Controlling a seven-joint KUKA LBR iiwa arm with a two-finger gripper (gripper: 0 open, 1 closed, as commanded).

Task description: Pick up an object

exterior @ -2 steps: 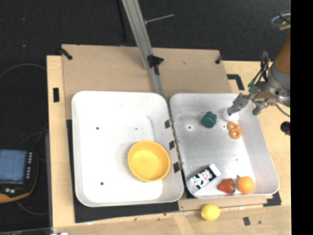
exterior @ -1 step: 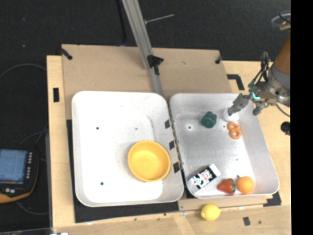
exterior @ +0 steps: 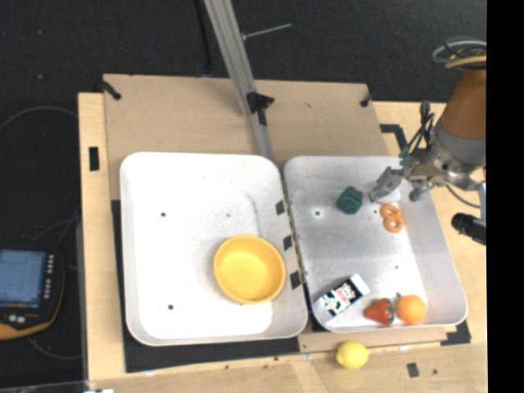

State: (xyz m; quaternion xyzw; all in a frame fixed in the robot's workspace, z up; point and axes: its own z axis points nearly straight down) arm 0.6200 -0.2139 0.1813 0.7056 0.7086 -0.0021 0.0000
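Note:
The right bin [exterior: 426,252] holds a green block [exterior: 350,201], an orange pretzel-shaped toy [exterior: 392,218], a black-and-white carton [exterior: 342,295], a red fruit [exterior: 378,311] and an orange [exterior: 411,308]. My gripper [exterior: 400,189] hangs over the bin's far right part, just behind the pretzel toy and to the right of the green block. Its fingers are spread open and hold nothing.
A yellow bowl [exterior: 249,268] sits in the left bin [exterior: 164,195] near the divider. A lemon [exterior: 352,354] lies on the bench in front of the right bin. A slanted metal pole [exterior: 237,64] rises behind the bins. A pendant [exterior: 29,289] lies far left.

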